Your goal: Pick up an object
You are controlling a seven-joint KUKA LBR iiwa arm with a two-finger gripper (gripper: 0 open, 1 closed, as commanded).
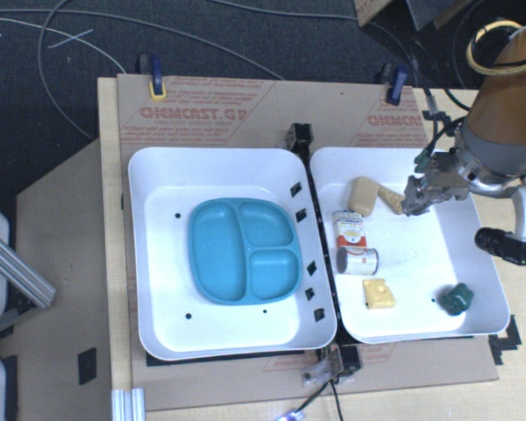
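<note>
From the overhead camera, the arm comes in from the right and its tool is down in the right bin, near that bin's upper middle. The tip sits right against a small tan piece, which lies just beside a larger tan block; whether the tool is wide or narrow, I cannot tell, and nothing is plainly between its tips. Below those, a red-and-white can lies on its side, then a yellow wedge, and a dark green object over by the lower right corner. The left bin carries a blue divided plate. Both bins rest on the bench.
</note>
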